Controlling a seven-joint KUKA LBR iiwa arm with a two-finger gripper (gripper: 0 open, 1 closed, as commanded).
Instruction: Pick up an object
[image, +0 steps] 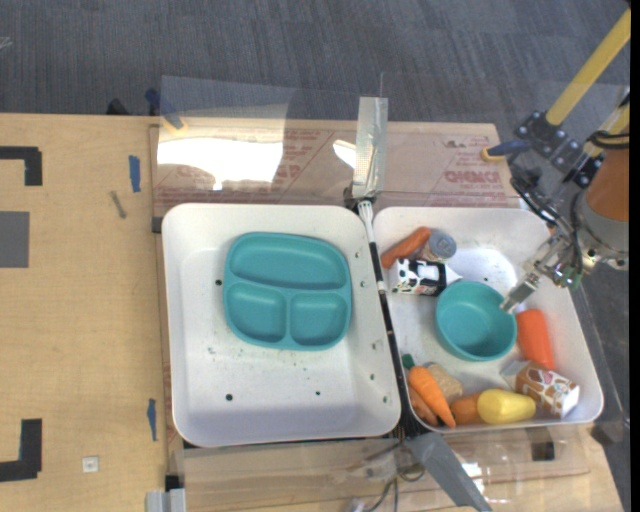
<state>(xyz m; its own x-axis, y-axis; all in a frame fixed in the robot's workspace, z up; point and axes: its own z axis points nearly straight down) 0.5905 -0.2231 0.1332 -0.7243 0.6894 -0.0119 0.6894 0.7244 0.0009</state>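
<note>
The robot's hand (528, 288) hovers over the right bin (480, 222), its fingers slightly apart and holding nothing, just beside the teal bowl (474, 320) and an orange carrot (536, 337). The left bin (190, 300) holds a teal divided plate (288, 290).

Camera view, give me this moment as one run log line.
gripper: over right bin, at teal bowl rim | grasp: none seen | teal tray: in left bin

One camera, high above the bench

It looks down at a slant on both white bins (190, 300), fairly close.
</note>
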